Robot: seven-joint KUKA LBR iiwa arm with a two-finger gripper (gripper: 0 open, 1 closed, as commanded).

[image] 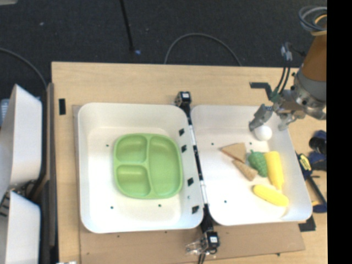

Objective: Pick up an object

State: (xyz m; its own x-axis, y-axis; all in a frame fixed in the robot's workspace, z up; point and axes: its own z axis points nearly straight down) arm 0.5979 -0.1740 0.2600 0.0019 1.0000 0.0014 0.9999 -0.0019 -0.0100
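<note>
Step in hand: closing on the white ball (264,132), judged from the pincer's place directly over it.
Target location: right bin (220,120), upper right part of the frame, near the bin's far wall; the ball lies apart from the other items.
Pincer state: pincer (273,119) spread wide, one grey finger to the left of the ball and one to the right; the ball sits between and just below them, not visibly clamped.
Advice: lower squarely so both fingers pass the ball's widest part before closing; a round, smooth ball likely rolls out if pinched high or off centre.
Advice, clearance: keep away from the bin wall close behind the ball.
Arm pose: arm (313,70) enters from the right edge of the frame, orange band uppermost, wrist pointing down and leftward over the bin's upper right corner.
Other contents, right bin: tan wedge (236,152), green piece (257,162), two yellow pieces (274,169), clustered lower right.
Left bin: green divided plate (147,165), centre left of frame.
Support: wooden bench (121,81).
</note>
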